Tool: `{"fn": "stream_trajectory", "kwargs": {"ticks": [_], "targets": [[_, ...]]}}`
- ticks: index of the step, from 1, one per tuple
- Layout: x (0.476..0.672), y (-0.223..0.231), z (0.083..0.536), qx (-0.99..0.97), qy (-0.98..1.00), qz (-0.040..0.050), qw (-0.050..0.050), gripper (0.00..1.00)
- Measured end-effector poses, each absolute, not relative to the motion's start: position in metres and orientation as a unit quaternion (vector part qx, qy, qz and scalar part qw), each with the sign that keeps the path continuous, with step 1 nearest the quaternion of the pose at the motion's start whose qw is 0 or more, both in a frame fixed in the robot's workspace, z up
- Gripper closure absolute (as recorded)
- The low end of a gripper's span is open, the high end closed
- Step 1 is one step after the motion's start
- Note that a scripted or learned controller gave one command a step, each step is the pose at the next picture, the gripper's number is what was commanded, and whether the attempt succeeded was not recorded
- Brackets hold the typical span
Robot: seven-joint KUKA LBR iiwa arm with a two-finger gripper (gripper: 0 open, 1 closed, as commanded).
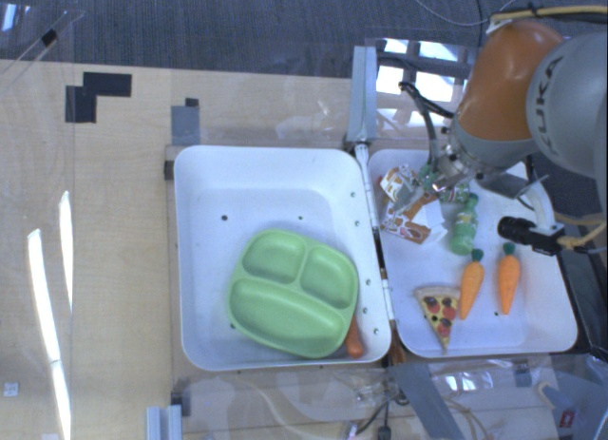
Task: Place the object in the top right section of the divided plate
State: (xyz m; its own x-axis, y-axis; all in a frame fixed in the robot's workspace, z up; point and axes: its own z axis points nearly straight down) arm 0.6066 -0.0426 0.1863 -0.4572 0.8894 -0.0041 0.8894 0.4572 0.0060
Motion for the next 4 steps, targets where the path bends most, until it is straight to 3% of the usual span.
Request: {"fn": "stream_trajectory", "kwargs": {"ticks": [2,3,4], "targets": [[0.529,0.045,0.185,0.449,0.894,0.0015,0.002,1.00],[0.529,0.044,0.185,0.449,0.893,0.0016,0.002,0.00],[0.536,0.051,0.186,0.471,0.882,0.0019,0.002,0.00]]}}
